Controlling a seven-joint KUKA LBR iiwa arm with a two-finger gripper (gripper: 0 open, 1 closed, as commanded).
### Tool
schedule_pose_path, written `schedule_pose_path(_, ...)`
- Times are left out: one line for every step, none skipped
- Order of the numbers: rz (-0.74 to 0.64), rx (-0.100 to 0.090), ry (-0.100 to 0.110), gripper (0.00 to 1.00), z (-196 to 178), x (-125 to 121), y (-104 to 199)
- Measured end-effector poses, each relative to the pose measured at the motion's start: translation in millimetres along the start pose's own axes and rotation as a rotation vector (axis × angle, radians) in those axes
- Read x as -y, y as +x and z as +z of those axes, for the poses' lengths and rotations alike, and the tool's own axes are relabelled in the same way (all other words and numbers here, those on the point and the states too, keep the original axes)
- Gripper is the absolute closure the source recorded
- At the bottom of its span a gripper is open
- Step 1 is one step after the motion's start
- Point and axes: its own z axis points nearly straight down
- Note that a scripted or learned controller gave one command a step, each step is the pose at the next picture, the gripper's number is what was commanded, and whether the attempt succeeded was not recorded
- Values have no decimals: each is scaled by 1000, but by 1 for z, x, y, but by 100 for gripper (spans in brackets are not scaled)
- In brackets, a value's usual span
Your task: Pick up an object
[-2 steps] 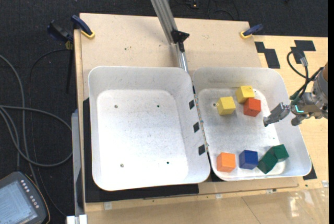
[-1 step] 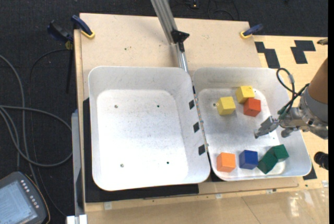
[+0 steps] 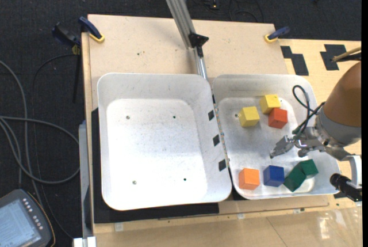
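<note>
The claw (image 3: 283,148) hangs low in the right bin (image 3: 230,142), fingers pointing left. How far they are parted cannot be told, and no block is seen between them. The six blocks ring it: blue (image 3: 275,175) and green (image 3: 301,174) just below, orange (image 3: 249,178) further left, red (image 3: 278,117) and two yellow ones (image 3: 249,116) (image 3: 269,103) above. The spot suggests an approach, with blue the nearest candidate.

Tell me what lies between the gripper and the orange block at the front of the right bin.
In the camera view, bare white bin floor lies between the gripper and the orange block. The blue block sits just right of that stretch.
</note>
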Motion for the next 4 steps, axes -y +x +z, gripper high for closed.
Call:
schedule_pose_path(0,2,-5,0,30,0,0)
schedule_pose_path(0,3,-8,100,18,-1,0)
schedule_pose_path(-3,4,-11,100,-24,-1,2)
schedule_pose_path(-4,5,-13,100,-77,-3,1)
